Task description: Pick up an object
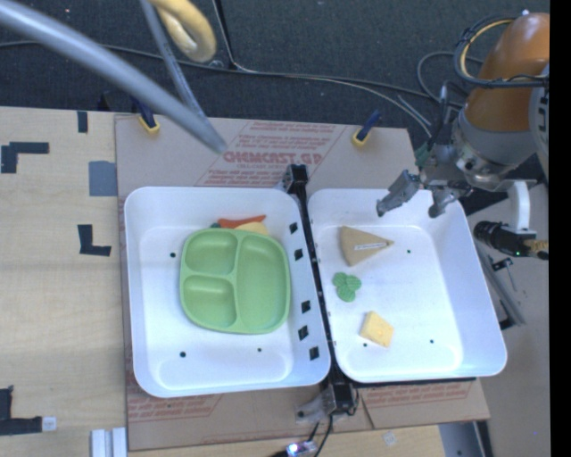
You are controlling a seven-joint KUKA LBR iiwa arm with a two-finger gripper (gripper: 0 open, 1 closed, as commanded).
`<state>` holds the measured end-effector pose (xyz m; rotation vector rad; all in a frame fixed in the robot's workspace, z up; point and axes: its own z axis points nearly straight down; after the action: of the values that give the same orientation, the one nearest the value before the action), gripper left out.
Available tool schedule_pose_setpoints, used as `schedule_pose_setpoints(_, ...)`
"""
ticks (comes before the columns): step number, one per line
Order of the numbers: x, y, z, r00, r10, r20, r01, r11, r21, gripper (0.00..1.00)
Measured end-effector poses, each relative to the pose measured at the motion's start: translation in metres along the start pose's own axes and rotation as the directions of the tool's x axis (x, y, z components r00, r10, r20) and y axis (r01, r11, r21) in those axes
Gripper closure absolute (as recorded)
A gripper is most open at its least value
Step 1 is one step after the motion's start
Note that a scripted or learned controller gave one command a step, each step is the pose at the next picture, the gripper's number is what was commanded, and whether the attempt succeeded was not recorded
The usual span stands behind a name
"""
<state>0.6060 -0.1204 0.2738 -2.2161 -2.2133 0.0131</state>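
My gripper hangs over the far edge of the right bin, fingers spread open with nothing between them. Below and left of it in that bin lies a tan wedge-shaped piece. A small green leafy item sits nearer the middle, and a yellow cheese-like block lies toward the front. The left bin holds a green divided plate, with an orange strip and a pale yellow piece peeking out behind it.
A black divider clip row runs between the two bins. Cables trail across the dark back area. A grey pole and a yellow object stand at the top left. Cardboard lies under the bins.
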Motion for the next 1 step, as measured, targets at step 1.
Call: schedule_pose_setpoints(1, 0.0003, 0.0018, -0.0067, 1.000, -0.002, 0.001, 0.003, 1.000, -0.011, 0.00)
